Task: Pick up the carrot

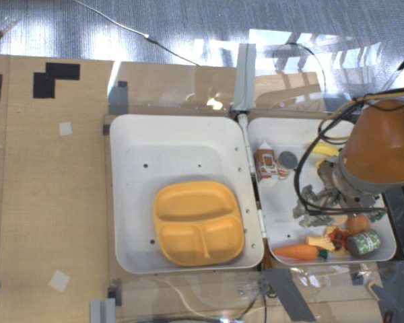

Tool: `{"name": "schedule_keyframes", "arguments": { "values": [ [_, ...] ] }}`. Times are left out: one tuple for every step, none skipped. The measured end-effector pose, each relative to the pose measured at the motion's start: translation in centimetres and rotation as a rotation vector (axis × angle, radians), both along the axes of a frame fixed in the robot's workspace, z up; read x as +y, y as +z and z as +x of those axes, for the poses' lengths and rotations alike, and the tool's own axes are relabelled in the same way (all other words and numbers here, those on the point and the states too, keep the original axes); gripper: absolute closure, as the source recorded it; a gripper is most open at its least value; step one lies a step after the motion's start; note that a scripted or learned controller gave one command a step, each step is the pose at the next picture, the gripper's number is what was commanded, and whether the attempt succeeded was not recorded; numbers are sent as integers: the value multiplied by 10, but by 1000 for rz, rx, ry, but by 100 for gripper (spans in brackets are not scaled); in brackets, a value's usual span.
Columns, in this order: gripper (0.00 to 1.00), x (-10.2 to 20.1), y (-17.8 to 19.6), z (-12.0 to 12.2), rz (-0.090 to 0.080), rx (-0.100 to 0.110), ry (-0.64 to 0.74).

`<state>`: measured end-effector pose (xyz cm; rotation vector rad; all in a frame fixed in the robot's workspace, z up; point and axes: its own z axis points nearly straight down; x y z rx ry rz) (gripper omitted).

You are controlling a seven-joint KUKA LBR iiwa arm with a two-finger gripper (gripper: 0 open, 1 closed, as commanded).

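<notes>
Hovering low in the right bin (283,130), the tool (314,204) sits near the carrot (297,252), which lies apart against the near wall; its grip state cannot be told. Crowding toys beside the carrot likely dictate this approach.

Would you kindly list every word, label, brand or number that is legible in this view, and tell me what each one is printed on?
No text here can be read.
Small carton in the right bin: red and white printing, too blurred to read.
Green can near the carrot: its label is too small to read.
Black blocks on the bench: plain shapes, no lettering.
</notes>
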<state>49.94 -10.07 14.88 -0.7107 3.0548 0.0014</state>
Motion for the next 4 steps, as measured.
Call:
{"name": "schedule_keyframes", "arguments": {
  "values": [
    [100,-35,77,22,-7,-7,516],
    [100,-2,38,2,-6,-3,1033],
    [100,-10,-58,-7,-15,-9,1150],
    [100,-26,93,-9,-17,-8,1449]
  ]
}}
